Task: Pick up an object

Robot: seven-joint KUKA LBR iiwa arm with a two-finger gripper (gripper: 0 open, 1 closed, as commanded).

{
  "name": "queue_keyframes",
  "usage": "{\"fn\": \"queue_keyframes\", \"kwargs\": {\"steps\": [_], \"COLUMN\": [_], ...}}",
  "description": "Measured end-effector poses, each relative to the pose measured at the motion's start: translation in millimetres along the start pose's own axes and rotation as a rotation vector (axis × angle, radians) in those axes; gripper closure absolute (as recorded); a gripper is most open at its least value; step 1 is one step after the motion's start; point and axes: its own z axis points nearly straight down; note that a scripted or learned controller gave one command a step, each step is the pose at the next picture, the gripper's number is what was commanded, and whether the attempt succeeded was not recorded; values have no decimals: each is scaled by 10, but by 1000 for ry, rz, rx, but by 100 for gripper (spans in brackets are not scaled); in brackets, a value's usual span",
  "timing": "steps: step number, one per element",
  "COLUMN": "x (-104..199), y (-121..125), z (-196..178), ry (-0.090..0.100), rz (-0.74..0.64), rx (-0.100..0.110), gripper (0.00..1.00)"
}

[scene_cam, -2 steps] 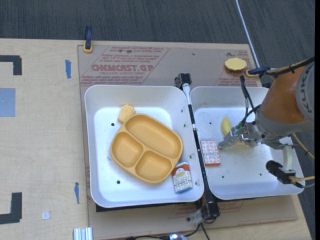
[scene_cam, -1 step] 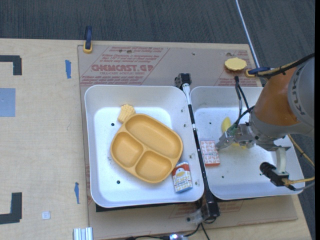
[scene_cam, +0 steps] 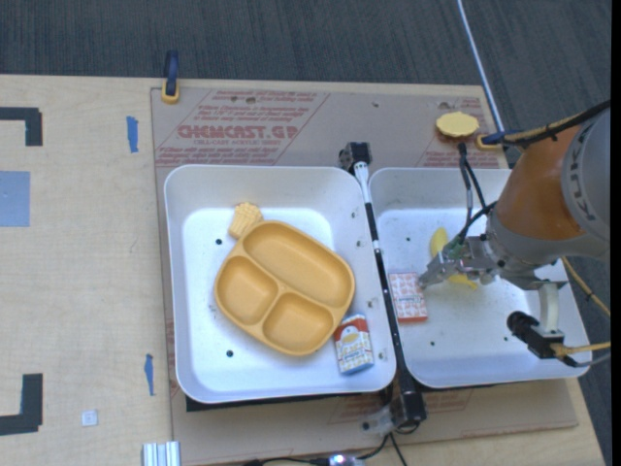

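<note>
- Two shallow white plastic bins with rounded corners sit side by side on a printed brown cardboard sheet (scene_cam: 291,115) laid over a pale wooden bench (scene_cam: 78,260); the left bin (scene_cam: 184,289) and right bin (scene_cam: 466,362) meet along a dark central divider.
- Nearest, at the left bin's front right corner, a small rectangular packet printed in red and white (scene_cam: 354,344) leans against the wall.
- Behind it, a smooth yellow-orange plastic tray with three rounded compartments (scene_cam: 283,287) fills the middle of the left bin.
- A small ribbed yellow toy piece (scene_cam: 245,218) touches the tray's far left edge.
- In the right bin, a flat red-and-white patterned card (scene_cam: 408,297) lies just beside the divider.
- The grey metal two-finger gripper (scene_cam: 448,266) is low in the right bin, over a yellow object (scene_cam: 440,242), which is mostly hidden; its shape is unclear.
- Whether the fingers are parted or closed, or grasp anything, cannot be told.
- The arm's orange band (scene_cam: 539,197) is cut off at the right.
- Farthest, a round yellow disc (scene_cam: 456,125) rests on the cardboard.
</note>
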Motion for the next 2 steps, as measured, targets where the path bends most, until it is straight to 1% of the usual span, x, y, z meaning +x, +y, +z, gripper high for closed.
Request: {"fn": "queue_keyframes", "kwargs": {"steps": [1, 2], "x": [442, -43], "y": [-522, -564], "z": [-873, -838], "ry": [21, 19], "rz": [-11, -9], "rx": [15, 14], "gripper": [100, 100]}}
